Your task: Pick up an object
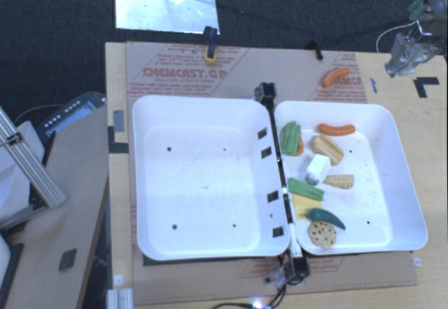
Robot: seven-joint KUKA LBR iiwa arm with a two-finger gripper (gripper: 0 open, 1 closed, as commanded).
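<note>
The right bin [399, 160] holds several toy foods in its left half. A green cucumber [290, 138] lies near the top, with an orange sausage [336, 129] and a tan bread roll [327, 149] to its right. Below them sit a white block [318, 165], a waffle wedge [339, 181], a light green piece [305, 189], a dark green pepper [326, 217] and a round cookie [322, 234]. My gripper [409, 55] hangs at the upper right, beyond the bin's far right corner, well away from the foods.
The left bin [203, 181] sits beside the right one, with black clips [280, 167] along the shared wall. Another orange sausage [336, 77] lies on the board behind the right bin. A yellow and blue clamp [210, 45] stands at the board's back edge.
</note>
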